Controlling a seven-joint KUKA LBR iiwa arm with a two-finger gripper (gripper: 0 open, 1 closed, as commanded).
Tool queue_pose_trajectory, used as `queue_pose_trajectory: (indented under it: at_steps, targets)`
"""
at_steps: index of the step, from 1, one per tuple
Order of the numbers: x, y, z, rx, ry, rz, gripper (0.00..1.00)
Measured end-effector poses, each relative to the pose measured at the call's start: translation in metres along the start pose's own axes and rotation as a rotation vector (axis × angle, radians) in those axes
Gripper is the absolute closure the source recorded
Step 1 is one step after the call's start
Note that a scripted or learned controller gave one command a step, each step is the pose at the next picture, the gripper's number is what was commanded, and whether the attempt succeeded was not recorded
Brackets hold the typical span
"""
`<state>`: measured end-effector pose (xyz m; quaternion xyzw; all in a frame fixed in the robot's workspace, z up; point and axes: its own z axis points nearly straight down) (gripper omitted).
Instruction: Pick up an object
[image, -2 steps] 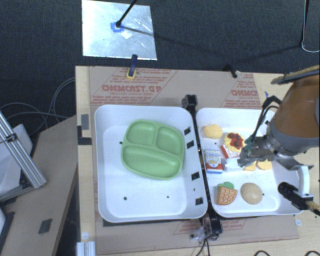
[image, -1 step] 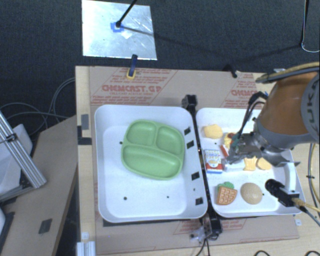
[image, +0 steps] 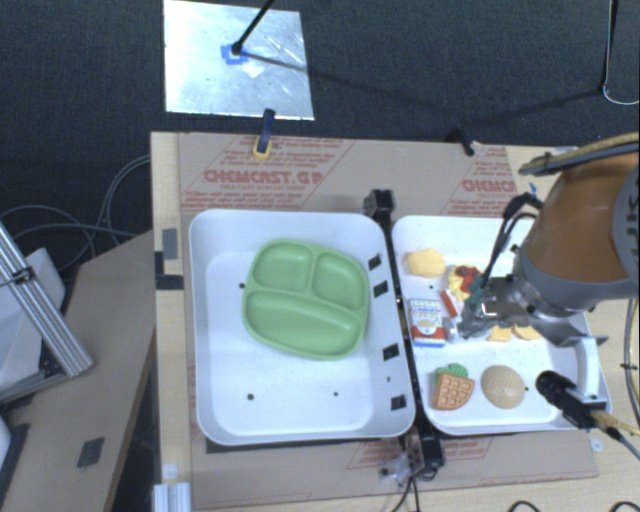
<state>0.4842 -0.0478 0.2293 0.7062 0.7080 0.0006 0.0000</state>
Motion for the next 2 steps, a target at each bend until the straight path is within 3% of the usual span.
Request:
queue_pose_trajectory:
  at_steps: [2]
  targets:
    - [-0.0064,0.014,-0.0021,-0.001,-0.001,0.001,1.0]
